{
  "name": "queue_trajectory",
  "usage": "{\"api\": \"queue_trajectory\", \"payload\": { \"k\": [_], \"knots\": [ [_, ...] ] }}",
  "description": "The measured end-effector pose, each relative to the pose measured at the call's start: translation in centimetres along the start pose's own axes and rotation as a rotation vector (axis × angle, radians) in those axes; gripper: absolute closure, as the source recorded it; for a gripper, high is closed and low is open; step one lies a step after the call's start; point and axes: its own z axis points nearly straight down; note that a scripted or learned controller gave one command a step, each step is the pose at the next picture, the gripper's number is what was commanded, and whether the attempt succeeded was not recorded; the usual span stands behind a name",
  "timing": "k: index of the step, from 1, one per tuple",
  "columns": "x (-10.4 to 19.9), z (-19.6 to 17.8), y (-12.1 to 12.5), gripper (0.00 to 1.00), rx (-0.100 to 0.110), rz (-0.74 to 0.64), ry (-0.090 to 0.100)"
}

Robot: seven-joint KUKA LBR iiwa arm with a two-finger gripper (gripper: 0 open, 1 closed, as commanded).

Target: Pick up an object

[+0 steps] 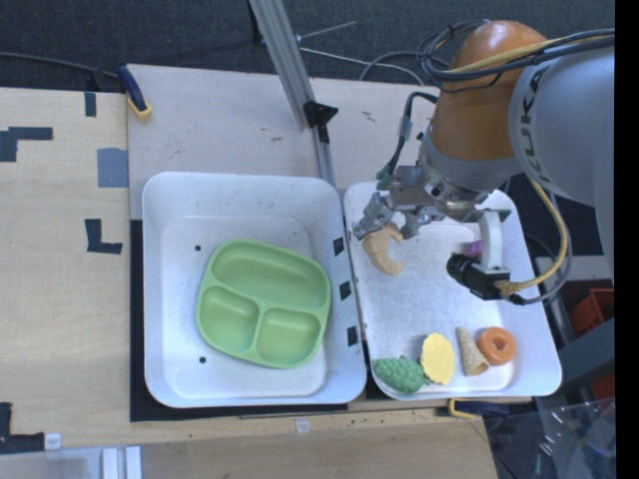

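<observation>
My gripper (386, 226) hangs over the upper left of the right bin (429, 302). Its fingers stand open on either side of the top end of a curved beige piece (383, 254) that lies on the bin floor. Whether the fingers touch the piece I cannot tell. Along the same bin's front edge lie a green bumpy piece (399, 373), a yellow piece (436, 357), a tan cone (467, 351) and an orange ring (496, 345).
A green divided plate (265, 302) lies in the left bin (165, 267). A slanted metal bar (290, 53) runs down to the wall between the bins. A black fitting (477, 273) with cables hangs from the arm over the right bin.
</observation>
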Motion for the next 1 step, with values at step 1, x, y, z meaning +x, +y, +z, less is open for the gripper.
{"api": "queue_trajectory", "payload": {
  "k": [1],
  "knots": [
    [5.85, 1.67, -1.98, 1.00, 0.001, -0.002, 0.000]
  ]
}}
